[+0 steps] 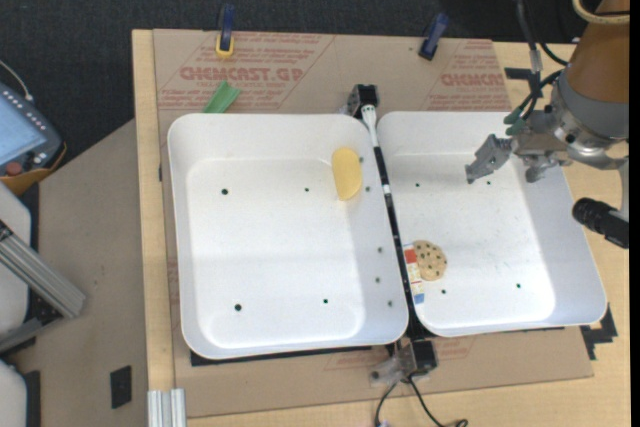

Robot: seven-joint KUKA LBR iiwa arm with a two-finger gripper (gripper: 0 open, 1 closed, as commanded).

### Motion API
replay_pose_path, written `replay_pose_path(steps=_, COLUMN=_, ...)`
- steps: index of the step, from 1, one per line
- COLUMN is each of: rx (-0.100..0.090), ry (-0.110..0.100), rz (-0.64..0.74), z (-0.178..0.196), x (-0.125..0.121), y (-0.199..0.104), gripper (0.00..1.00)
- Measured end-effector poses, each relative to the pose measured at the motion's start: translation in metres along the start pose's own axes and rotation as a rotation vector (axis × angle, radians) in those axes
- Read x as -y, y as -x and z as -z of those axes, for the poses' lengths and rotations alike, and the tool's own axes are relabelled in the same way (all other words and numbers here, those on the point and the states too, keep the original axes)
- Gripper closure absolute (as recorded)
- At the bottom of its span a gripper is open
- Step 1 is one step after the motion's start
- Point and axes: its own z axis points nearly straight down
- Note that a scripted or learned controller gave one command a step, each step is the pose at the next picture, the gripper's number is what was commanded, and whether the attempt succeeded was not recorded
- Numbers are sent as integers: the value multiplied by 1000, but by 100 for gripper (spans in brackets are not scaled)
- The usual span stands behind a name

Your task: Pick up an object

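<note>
Camera view: pincer (508, 159) over rt bin (560, 245), nothing held.

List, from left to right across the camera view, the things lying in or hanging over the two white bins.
Yellow banana-shaped piece in the left bin → cookie pack near the right bin's left edge → gripper above the right bin.

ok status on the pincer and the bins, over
Pincer above right bin, nothing between its fingers. Cookie pack low at that bin's left wall. Yellow piece in left bin. Nothing blocking.
</note>
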Motion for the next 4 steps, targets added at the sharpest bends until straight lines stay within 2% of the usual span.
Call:
replay_pose_path(steps=1, rx=-4, ry=-13, rz=-5, z=-76, x=81, y=15, gripper=0)
replay_pose_path(steps=2, rx=1, ry=3, rz=-2, z=-62, x=75, y=14, gripper=100)
replay_pose_path(steps=3, rx=0, ry=-4, rz=-6, z=-101, x=78, y=81, gripper=100)
replay_pose_path(steps=4, rx=5, ry=5, rz=-3, z=-56, x=76, y=110, gripper=100)
